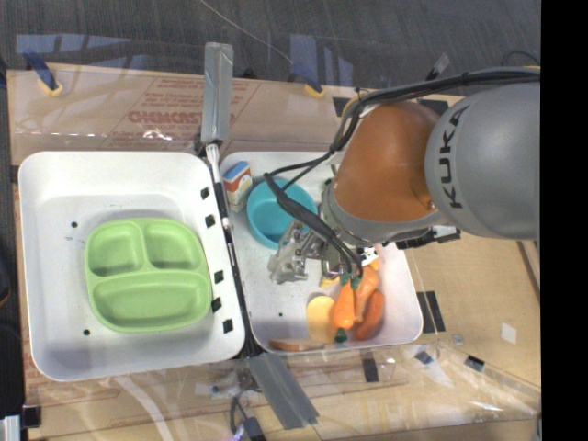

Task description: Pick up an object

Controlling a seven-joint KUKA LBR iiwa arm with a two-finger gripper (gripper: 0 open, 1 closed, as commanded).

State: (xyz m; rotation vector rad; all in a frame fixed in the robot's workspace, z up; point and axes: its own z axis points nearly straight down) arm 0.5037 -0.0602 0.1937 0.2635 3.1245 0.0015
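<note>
Grey and bulky, the arm fills the right side of the camera view, its orange band sitting over the right bin. Below the band the claw hangs low in that bin, a tangle of bright metal and black cables; whether it is released or clenched I cannot tell, and nothing can be made out gripped in it

Just right of the claw lie the pickable things: an orange carrot with a small green tip at its lower end, a brown sausage-like piece touching its right side, and a pale yellow rounded item touching its left. A thin reddish strip rests against the bin's front wall. Behind the claw a blue bowl sits partly under the wrist, and a small can with a blue and orange label stands beside it in the rear left corner

Across the divider, the left bin holds a green divided plate with three compartments, lying flat near the middle. Both bins rest on the tabletop, which is brown and covered with clear plastic
</note>
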